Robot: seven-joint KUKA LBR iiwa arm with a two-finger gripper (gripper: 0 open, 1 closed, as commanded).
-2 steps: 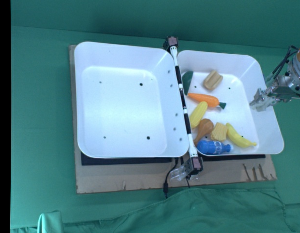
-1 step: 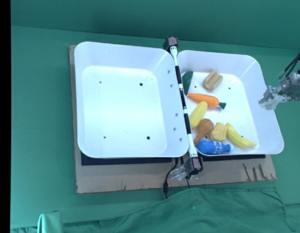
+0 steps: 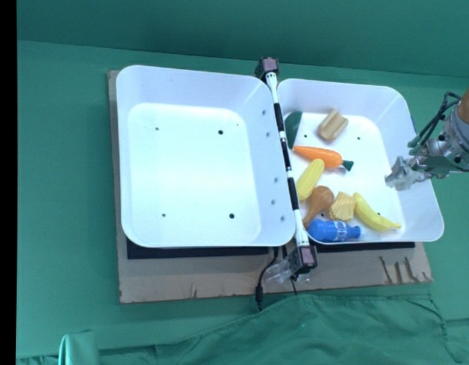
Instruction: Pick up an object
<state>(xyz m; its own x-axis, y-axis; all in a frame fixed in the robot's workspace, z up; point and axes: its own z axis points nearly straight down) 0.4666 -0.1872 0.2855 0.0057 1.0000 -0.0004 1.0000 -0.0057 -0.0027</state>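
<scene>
The toys are lying in the right bin (image 3: 416, 139), mostly toward its left wall and front edge: a carrot (image 3: 319, 156) near the middle, a corn cob (image 3: 310, 179) below it, a bread piece (image 3: 333, 125) toward the back, and a chicken drumstick (image 3: 318, 204), a banana (image 3: 375, 214) and a blue bottle (image 3: 333, 230) crowding the front. The gripper (image 3: 402, 175) is hovering over the bin's right rim with nothing showing between its fingers; how far apart they are standing cannot be told. The left bin (image 3: 135, 90) is sitting alongside.

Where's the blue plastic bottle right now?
The blue plastic bottle lies in the right white bin, at its near edge, beside the brown drumstick toy and below the yellow banana.
</scene>
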